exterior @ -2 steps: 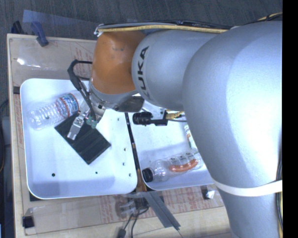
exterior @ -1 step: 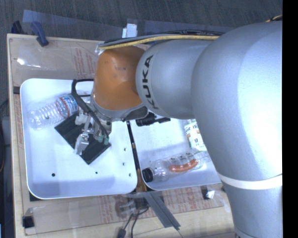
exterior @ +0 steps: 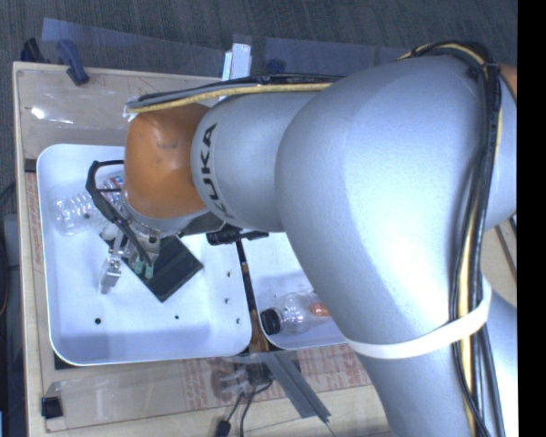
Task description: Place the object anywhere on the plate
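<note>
My gripper (exterior: 115,264) hangs over the middle of the left white bin (exterior: 82,335), below the orange wrist band (exterior: 164,167). A black block (exterior: 173,269) on the wrist sits just right of it. A clear plastic object (exterior: 73,212) lies near the bin's upper left corner, up and left of the gripper and apart from it. In the right bin (exterior: 287,340) lies a clear bottle with a black cap (exterior: 291,315). I see nothing held at the gripper. The arm's grey body hides most of the right bin and the back of the left one.
A dark divider (exterior: 246,285) runs between the two bins. Wooden bench edges frame the bins, with blue clamps (exterior: 73,62) at the back. Open white floor lies in the left bin's front and left parts.
</note>
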Robot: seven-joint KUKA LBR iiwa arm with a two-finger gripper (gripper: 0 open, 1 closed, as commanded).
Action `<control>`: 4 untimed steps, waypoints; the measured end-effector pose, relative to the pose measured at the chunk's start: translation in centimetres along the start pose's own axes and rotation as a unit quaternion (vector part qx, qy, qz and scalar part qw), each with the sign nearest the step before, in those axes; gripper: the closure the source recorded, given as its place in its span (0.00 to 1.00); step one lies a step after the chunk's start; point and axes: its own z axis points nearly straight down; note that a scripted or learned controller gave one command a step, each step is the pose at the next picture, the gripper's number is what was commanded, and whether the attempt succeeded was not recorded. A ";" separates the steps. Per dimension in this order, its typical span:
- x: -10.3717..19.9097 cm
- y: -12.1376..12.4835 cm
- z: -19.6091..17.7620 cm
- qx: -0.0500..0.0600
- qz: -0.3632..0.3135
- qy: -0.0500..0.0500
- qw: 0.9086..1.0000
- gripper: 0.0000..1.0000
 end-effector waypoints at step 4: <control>-6.5 -1.5 0.0 0.000 -0.274 0.004 0.962 0.00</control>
